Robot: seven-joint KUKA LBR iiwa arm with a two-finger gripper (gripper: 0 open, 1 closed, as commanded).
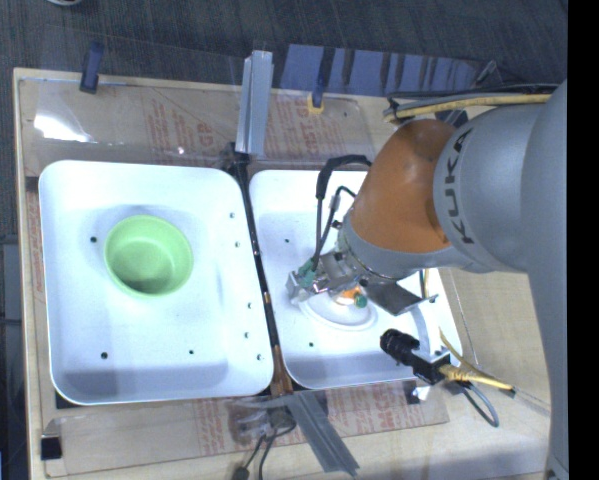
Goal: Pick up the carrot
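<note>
Nearest me, along the front rim of the right bin [319, 380], nothing sits btwn the wall and the gripper. Just behind that, the gripper [324, 286] is low over the bin floor, w/ the carrot [350, 294] showing as a small orange bit w/ a green tip, right beside the gripper body on a pale round patch. Jaw state: I can't tell, wrist and arm [449, 198] cover too much. I judge the carrot a light, stiff, smooth toy, prob slippery; I'd pinch across its thick middle, not the tapered end. Further left, the left bin [69, 198] holds a green bowl [149, 255], well apart.
</note>
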